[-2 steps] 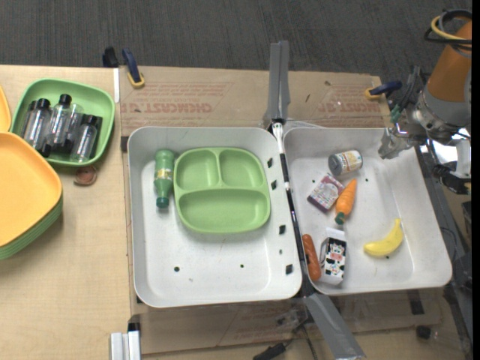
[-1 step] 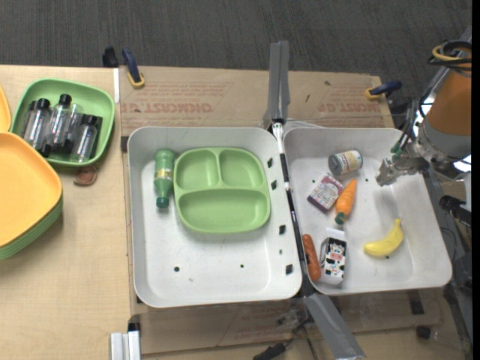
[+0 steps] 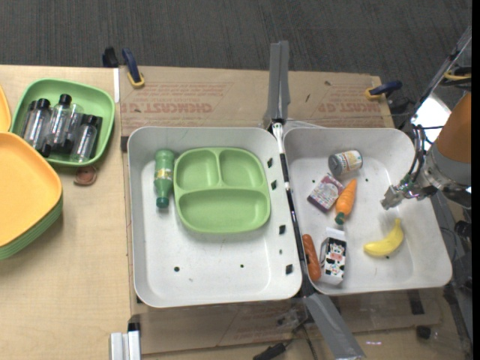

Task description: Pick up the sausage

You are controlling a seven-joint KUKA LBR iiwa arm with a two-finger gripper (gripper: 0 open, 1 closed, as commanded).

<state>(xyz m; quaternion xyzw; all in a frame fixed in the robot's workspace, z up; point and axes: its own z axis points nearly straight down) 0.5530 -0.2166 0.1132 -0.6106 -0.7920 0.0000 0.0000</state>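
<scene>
Beside milk carton [image 3: 334, 257]: slim, perhaps smooth sausage [image 3: 310, 256].

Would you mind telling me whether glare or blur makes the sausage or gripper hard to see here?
In the camera view, lighting is even and soft; the sausage reads sharply against the right bin, with faint shadows. The gripper looks small and slightly blurred, beside a bright glare patch at the right edge.

Robot lab or test bench, not a home. Two white bins [image 3: 142, 223] are sitting side by side on a cardboard sheet [image 3: 225, 96] that clamps [image 3: 133, 70] are pinning at the bench's far edge. Grey carpet [image 3: 225, 13] is running beyond it. Toy food like a plastic banana [image 3: 385, 241] is lying in the right bin; a green tray of small bottles [image 3: 60, 122] is sitting at the bench's left edge.
</scene>
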